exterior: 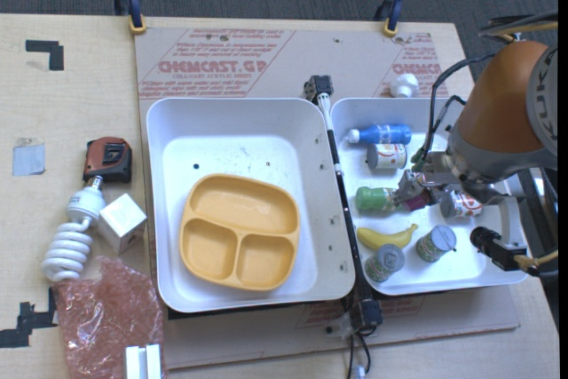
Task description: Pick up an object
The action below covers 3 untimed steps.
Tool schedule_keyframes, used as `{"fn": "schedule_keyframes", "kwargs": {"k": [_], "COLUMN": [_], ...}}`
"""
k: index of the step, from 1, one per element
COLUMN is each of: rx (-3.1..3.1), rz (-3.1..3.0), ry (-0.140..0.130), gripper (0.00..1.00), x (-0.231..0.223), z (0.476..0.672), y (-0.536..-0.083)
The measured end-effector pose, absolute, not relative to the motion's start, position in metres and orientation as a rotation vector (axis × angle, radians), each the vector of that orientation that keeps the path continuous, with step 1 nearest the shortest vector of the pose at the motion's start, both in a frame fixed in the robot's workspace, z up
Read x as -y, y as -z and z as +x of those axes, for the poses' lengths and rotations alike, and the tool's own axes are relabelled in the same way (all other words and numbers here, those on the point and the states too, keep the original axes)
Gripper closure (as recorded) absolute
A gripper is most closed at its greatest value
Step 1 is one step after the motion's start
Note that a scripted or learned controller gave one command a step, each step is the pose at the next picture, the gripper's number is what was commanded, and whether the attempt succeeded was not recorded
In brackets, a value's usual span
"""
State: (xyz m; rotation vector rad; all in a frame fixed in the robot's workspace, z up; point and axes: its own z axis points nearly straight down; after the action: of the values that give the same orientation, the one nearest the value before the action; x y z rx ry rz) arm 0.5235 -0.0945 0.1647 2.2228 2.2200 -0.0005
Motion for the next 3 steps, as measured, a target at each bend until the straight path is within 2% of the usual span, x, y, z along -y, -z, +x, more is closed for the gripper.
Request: {"fn": "schedule_keyframes", "kwargs": {"k": [1,2,3], "rx": [-2.220,-2.220,-2.219], "rz": [2.221,2.221,2.222], "ry": [-0.001,-0.003,-0.001], "gripper": [1.00,1.00,1.00], "x": [0.055,0.088,0.078], "z": [0.505,0.539,0.492], "y": [-0.202,-0.121,-0.192]}}
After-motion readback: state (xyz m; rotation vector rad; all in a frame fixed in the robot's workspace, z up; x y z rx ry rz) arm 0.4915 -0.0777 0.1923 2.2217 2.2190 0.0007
